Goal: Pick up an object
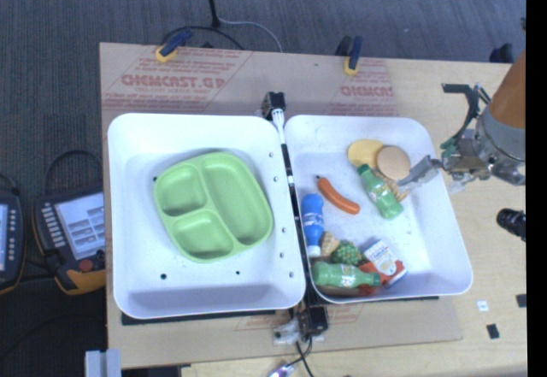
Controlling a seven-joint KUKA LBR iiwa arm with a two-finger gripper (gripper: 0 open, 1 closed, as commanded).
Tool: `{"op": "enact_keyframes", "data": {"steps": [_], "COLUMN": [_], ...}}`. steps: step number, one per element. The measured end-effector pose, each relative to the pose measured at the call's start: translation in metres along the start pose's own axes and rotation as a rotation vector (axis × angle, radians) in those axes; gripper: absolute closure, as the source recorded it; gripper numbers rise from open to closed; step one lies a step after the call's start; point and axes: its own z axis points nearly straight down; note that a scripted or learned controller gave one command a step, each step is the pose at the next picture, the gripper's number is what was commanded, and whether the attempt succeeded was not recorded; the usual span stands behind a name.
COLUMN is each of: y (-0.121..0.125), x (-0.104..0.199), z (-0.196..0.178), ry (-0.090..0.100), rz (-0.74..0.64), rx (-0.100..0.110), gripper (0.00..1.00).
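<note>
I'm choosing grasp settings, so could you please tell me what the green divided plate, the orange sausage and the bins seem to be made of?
Green divided plate: likely moulded plastic, matte, judging by its even colour and soft rounded ridges.
Orange sausage: probably a plastic or rubber toy, smooth, with a faint sheen.
Bins, left and right: seemingly thin white plastic, slightly glossy, with rounded rims.

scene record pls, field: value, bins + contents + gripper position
left bin: holds a green divided plate
right bin: holds a yellow piece, tan round piece, green bottle, orange sausage, blue-and-white bottle
near corner of right bin: second green bottle, small red-and-white carton
gripper: over the right bin's right side, tip beside the tan round piece and green bottle
grasp: not clear that anything is held
</note>
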Motion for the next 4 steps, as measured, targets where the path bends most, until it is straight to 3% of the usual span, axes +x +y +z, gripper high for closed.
{"op": "enact_keyframes", "data": {"steps": [1, 2, 3, 4], "y": [0.057, 0.067, 0.068, 0.032], "x": [0.036, 0.085, 0.083, 0.122], "z": [0.114, 0.125, 0.114, -0.023], "ry": [0.001, -0.005, -0.008, -0.001], "rz": [-0.127, 0.168, 0.168, 0.366], "rx": [0.003, -0.010, -0.012, -0.002], "gripper": [0.00, 0.00, 1.00, 1.00]}}
